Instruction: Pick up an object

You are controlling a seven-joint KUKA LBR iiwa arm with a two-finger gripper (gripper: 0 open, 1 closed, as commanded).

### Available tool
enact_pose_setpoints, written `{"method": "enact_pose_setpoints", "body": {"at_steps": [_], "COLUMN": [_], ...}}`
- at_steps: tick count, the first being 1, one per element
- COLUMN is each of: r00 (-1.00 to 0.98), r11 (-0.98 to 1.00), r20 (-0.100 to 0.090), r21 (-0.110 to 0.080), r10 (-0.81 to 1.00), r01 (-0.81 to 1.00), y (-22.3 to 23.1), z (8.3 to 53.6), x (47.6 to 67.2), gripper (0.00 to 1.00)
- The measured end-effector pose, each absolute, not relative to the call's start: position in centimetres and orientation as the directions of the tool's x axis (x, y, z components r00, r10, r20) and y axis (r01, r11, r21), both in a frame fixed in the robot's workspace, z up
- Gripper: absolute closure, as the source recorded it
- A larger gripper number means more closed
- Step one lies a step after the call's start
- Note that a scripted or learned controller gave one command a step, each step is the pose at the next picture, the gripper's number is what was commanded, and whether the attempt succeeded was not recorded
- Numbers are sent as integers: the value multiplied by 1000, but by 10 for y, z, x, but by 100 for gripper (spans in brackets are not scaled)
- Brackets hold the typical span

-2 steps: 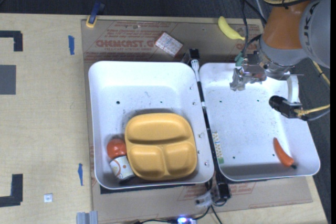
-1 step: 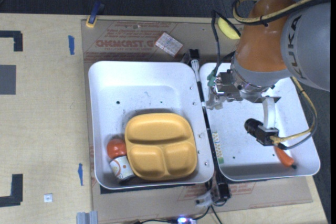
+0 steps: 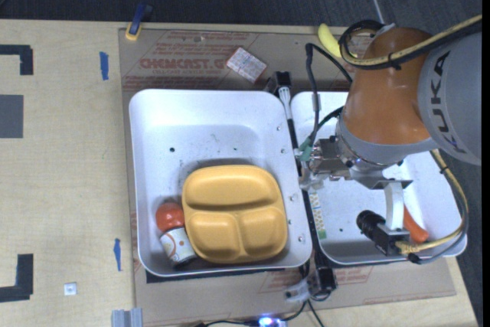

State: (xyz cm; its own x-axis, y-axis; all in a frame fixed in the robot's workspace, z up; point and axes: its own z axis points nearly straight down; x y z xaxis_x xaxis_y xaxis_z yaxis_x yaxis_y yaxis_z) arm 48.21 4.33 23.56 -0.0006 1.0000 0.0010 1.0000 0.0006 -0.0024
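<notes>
The left bin (image 3: 145,126) holds a yellow plastic tray with three compartments (image 3: 233,212), lying upside up near the bin's front. Tucked against its left edge is a small orange and white toy (image 3: 172,230). My gripper (image 3: 328,165) hangs low over the left side of the right bin (image 3: 337,245), close to the wall between the two bins. The orange wrist covers it from above. A small orange piece (image 3: 414,226) lies at the right bin's front right, beside the arm.
A small printed card (image 3: 246,63) and a blue clip (image 3: 138,21) rest on the brown board behind the bins. The back half of the left bin is bare white floor. The arm covers most of the right bin.
</notes>
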Motion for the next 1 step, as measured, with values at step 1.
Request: {"method": "enact_pose_setpoints", "body": {"at_steps": [1], "r00": [0], "r11": [0], "r20": [1], "r21": [-4], "r10": [1000], "r01": [1000], "y": [67], "z": [214], "x": [479], "gripper": [100]}}
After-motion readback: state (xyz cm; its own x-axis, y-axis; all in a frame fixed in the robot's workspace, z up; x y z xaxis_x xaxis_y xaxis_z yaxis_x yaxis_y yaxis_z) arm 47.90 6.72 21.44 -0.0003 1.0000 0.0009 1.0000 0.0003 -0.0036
